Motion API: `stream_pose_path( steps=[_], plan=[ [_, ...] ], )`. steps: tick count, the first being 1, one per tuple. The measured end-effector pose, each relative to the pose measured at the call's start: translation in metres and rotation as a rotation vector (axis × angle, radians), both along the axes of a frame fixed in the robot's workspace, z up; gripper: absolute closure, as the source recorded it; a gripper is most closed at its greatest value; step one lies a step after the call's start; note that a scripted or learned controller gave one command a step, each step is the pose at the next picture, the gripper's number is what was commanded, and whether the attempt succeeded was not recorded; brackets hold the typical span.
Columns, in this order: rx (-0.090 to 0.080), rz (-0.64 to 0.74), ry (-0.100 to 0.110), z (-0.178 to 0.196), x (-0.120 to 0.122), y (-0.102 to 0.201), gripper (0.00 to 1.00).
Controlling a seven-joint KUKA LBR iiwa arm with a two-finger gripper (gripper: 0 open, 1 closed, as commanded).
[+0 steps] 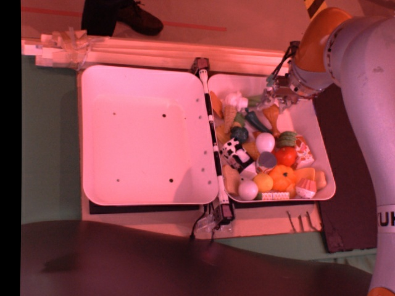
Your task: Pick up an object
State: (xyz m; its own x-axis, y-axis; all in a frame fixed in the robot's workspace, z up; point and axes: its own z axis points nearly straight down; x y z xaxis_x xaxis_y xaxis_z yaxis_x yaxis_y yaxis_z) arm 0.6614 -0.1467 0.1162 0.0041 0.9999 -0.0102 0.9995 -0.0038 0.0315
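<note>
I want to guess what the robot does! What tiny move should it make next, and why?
Probably a short drop straight down. The gripper hangs above the far end of the right bin, over the drumstick-shaped toy, with nothing visibly between its fingers. The toys all lie in that bin, so lowering would likely bring it onto one.

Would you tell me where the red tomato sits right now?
The red tomato lies in the right bin, toward its right wall, just above the orange pumpkin.

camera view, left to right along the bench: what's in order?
Left bin → black-and-white divider strip → checkered toy → white egg → red tomato → right bin's rim → arm.
</note>
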Motion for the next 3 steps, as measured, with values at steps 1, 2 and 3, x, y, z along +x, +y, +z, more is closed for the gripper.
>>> stream_pose_path(
  steps=[1,2,3],
  plan=[
    [0.008,0.002,0.021,0.047,0.005,0.003,1.0],
    [0.008,0.002,0.019,0.102,-0.001,0.006,1.0],
    [0.007,0.003,0.018,0.166,0.008,0.01,1.0]
  ],
)
